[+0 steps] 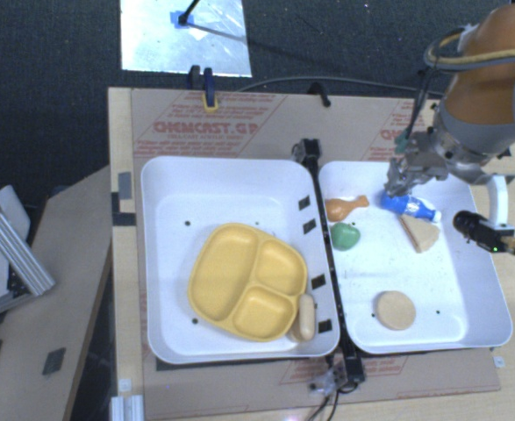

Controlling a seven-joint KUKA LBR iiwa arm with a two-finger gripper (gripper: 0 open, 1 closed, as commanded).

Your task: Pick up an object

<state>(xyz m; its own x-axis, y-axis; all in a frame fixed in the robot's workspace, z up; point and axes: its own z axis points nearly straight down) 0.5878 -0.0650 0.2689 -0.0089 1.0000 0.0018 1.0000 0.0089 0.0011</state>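
My gripper [399,182] hangs over the back of the right bin [468,323], just above the left end of a blue bottle-shaped toy [412,207] with a white cap end. The toy lies flat on the bin floor. A tan wedge [422,234] rests just in front of it. To the left lie an orange-brown drumstick [346,207] and a small green piece [346,236]. A round beige disc [395,310] sits near the bin's front.
The left bin [165,235] holds a yellow divided plate [248,279], with a pale bun-like piece [306,317] against its front right corner. A black divider [325,253] runs between the two bins.
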